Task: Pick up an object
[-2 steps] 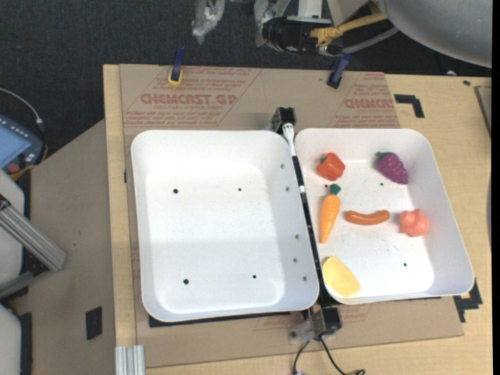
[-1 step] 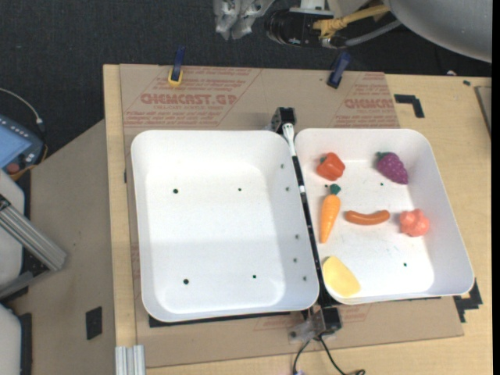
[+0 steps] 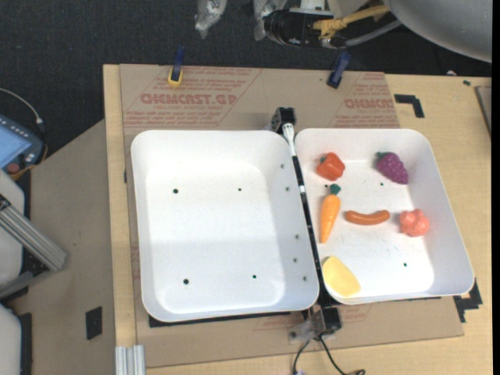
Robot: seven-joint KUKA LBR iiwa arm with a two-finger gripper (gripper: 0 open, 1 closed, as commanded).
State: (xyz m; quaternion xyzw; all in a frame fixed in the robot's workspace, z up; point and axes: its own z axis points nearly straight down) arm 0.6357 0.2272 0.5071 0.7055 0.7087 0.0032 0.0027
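I see the gripper (image 3: 234,10) parked at the top edge, beyond both bins, fingers spread with nothing between them. Left bin (image 3: 156,233) sits just below the jaws. Right bin (image 3: 445,233), down-right of them, holds the toys: yellow piece (image 3: 341,277), carrot (image 3: 329,215), sausage (image 3: 367,218), grapes (image 3: 392,167), pepper (image 3: 331,166), pink piece (image 3: 415,223), all well apart from the jaws.

red "chemcast gp" print (shown twice) on the brown board (image 3: 234,92).

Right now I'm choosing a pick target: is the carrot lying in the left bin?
No, the carrot lies in the right bin, near its left wall beside the sausage.
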